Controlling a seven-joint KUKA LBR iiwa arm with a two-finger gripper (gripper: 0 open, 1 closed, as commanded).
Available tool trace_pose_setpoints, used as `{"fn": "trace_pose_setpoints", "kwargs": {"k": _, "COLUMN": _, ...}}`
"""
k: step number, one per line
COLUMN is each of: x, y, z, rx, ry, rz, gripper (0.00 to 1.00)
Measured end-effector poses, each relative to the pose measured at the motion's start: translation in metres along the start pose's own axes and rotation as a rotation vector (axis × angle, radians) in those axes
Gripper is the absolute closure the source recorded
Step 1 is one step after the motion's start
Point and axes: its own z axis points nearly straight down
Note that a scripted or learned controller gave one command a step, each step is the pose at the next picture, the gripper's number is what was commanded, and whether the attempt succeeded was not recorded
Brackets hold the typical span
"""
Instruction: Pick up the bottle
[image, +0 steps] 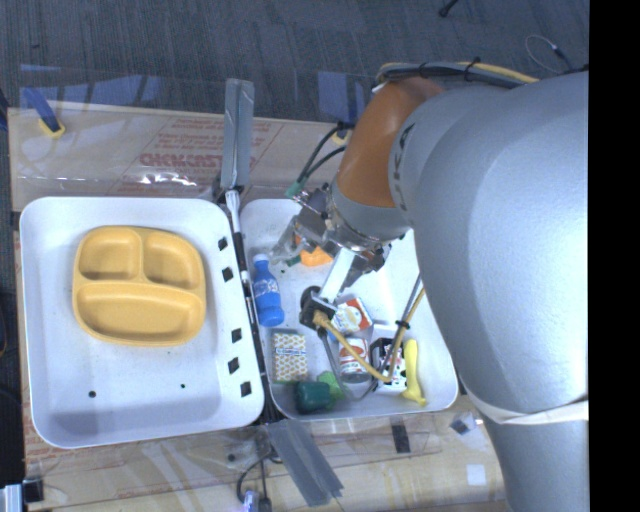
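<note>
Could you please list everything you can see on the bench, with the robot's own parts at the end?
bin: two, white, side by side
tray: one, yellow, divided, in the left bin
bottle: one, blue with a white cap, left side of the right bin
packet: one, pale and patterned, just below the bottle in the view
green thing: one, lower edge of the right bin
orange thing: one, right bin, partly hidden by the wrist
yellow thing: one, lower right corner of the right bin
arm: one, grey with an orange band, over the right bin
</note>
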Motion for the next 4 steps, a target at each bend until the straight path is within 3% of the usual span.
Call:
{"fn": "trace_pose_setpoints", "kwargs": {"k": 1, "x": 0.069, "y": -0.033, "z": 0.023, "rx": 0.004, "ry": -0.002, "rz": -0.213, "gripper": 0.0}}
{"fn": "trace_pose_setpoints", "kwargs": {"k": 2, "x": 0.033, "y": 0.037, "z": -0.045, "rx": -0.001, "ry": -0.001, "rz": 0.116, "gripper": 0.0}}
{"fn": "trace_pose_setpoints", "kwargs": {"k": 3, "x": 0.053, "y": 0.005, "z": -0.032, "rx": 0.003, "ry": -0.003, "rz": 0.168, "gripper": 0.0}}
{"fn": "trace_pose_setpoints", "kwargs": {"k": 4, "x": 0.039, "y": 0.029, "z": -0.078, "rx": 0.0, "ry": 0.0, "rz": 0.137, "gripper": 0.0}}
